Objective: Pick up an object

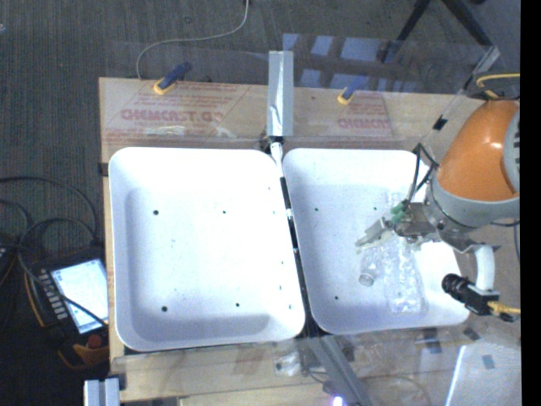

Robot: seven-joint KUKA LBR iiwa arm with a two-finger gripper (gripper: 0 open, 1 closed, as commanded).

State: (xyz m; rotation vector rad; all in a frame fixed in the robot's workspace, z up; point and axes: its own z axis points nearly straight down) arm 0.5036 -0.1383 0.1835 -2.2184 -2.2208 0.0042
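— End effector (394, 223) hovering low over the right bin (338, 184), reaching in from the right under the orange band (478, 163); impossible telling whether parted or closed, too blurred against the plastic.

— Sitting where, the thing to be picked?

— Lying in the right half of that bin: a clear plastic bottle (396, 273), crumpled-looking, just beside and below the tool, perhaps touching at the top end. Nothing visibly being held.

— Going wrong how, likely?

— Probably slipping. Being clear, glossy and light, possibly squirting sideways under a pinch or skating along the smooth white floor. Also lying close to the bin's right wall, so possibly crowding the approach and nudging the bottle instead of gripping it. A small pale piece (368, 277) resting at its left side, maybe a cap, maybe getting caught instead.

— And the surroundings?

— Left bin (135, 176) sitting alongside, both resting on a wooden worktop (194, 117) with orange clamps (172, 77) at the back edge. Dark carpet (84, 24) around, cables trailing, a lit handheld screen (76, 286) lying on the floor at left.
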